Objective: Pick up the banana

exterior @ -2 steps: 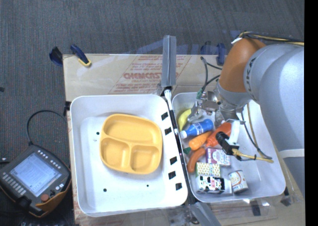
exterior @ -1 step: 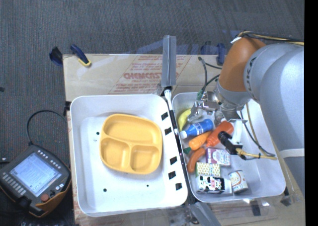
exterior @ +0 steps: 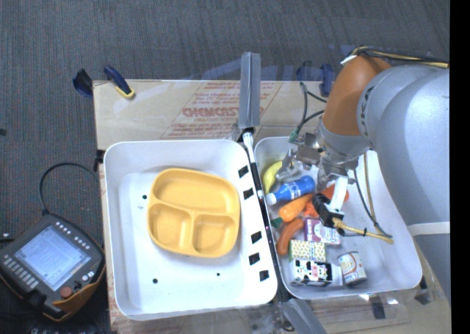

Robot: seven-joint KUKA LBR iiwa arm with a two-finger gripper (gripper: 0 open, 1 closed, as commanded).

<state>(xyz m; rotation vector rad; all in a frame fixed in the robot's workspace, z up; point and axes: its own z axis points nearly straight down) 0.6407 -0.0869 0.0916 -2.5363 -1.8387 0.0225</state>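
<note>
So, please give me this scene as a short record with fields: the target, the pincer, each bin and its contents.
target: banana, in right bin, near its left wall
pincer: low over right bin, beside the banana
left bin: yellow tray
right bin: banana, blue bottle, carrots, small cartons, can
banana status: lying in bin, not lifted

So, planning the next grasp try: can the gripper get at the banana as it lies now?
Probably yes. The banana lies at the right bin's left edge with its top uncovered, and the gripper hangs just beside it. The blue bottle crowds its right side, so room there is tight.
</note>
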